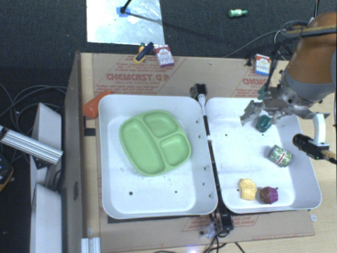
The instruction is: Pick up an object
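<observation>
Teal object [263, 123] sits right at the gripper [261, 115], near the far edge of the right bin [231, 202], a bit right of centre. From my feed it looks lodged between the two grey fingers, one splayed left [248, 114], so I read the pincer as pinching the teal object. Whether it is off the bin floor or resting on it, I can't tell.

My read on the step: grasp made, lift pending or just starting. Next move calls for a straight vertical pull, grip kept tight; the hold looks shallow, so a slip is my main worry.

Other candidates in the same bin: a green-and-white can [280, 156] near the right edge, a yellow piece [247, 188] and a purple piece [268, 195] side by side near the front edge. Left bin [113, 204] carries a green divided plate [155, 142], roughly centred.

Arm [313, 62] reaches in over the right bin's far right corner, wrist pitched down and toward the bin's middle, bulky orange-tan section above the wrist.
</observation>
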